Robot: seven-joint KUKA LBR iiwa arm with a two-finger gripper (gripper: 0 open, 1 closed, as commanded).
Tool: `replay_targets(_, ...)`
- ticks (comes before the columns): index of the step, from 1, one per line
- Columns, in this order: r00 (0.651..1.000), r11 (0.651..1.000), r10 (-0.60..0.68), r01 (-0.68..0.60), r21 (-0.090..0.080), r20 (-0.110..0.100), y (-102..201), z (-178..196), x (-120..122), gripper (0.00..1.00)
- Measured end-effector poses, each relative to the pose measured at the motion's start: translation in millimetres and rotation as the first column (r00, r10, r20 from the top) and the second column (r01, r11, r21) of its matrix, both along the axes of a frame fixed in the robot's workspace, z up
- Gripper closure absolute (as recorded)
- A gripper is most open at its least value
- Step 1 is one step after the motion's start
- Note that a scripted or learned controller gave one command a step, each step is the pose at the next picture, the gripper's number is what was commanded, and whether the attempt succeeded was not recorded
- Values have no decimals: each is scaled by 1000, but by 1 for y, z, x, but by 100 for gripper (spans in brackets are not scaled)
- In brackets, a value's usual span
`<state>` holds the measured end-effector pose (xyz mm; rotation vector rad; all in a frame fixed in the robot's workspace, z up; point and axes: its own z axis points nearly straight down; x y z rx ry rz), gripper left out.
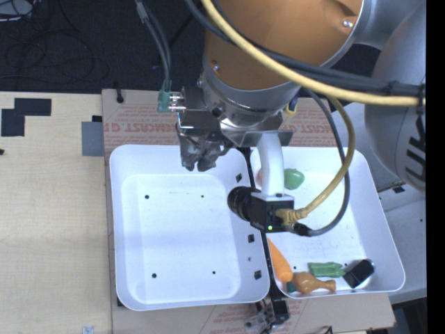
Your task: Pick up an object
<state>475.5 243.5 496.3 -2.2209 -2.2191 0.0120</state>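
Observation:
My gripper (199,157) hangs dark under the big orange-banded wrist, over the far edge of the left bin (139,284). Nothing shows beneath it but bare white floor. The loose objects all lie in the right bin (386,256). A green rounded piece (295,179) sits near its far side. Along its near edge lie an orange carrot (279,259), a flat green piece (325,268), a tan gourd-like toy (313,282) and a small black block (358,273). The gripper is well to the left of all of them.
A white bracket (270,164) and a black unit with a green light (262,211) hang from the arm over the wall between the bins. A yellow cable (334,186) loops above the right bin. Cardboard (139,124) lies behind the bins.

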Motion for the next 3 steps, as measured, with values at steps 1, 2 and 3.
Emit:
replay_targets(1, 1000, 1000, 0, 0, -6, -12, 0, -146, 8, 100)
replay_targets(2, 1000, 1000, -2, 2, 2, 2, -1, -139, 10, 0)
replay_targets(3, 1000, 1000, -1, 1, 2, 2, -1, -139, 10, 0)
